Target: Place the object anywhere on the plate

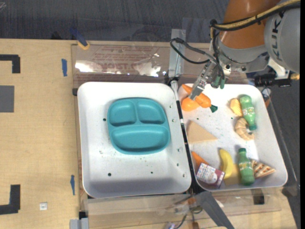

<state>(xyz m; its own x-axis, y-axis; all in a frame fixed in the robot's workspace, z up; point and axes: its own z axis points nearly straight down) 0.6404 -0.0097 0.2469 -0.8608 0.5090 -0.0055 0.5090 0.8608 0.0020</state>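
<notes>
The two-finger gripper (198, 90) hung at the right bin's far-left corner, its tips touching or just over the orange plastic carrot (196, 100); whether it had closed on the carrot I could not tell. The teal three-compartment plate (138, 125) lay to the gripper's left and nearer the camera in the left white bin (90, 171). Carrying the carrot there meant clearing the two bin rims between, with open room over the plate.

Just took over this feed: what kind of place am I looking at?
Probably a robot lab test bench, not a kitchen: two white bins on a taped plywood bench, toy food like a banana, and a teal plate.
</notes>
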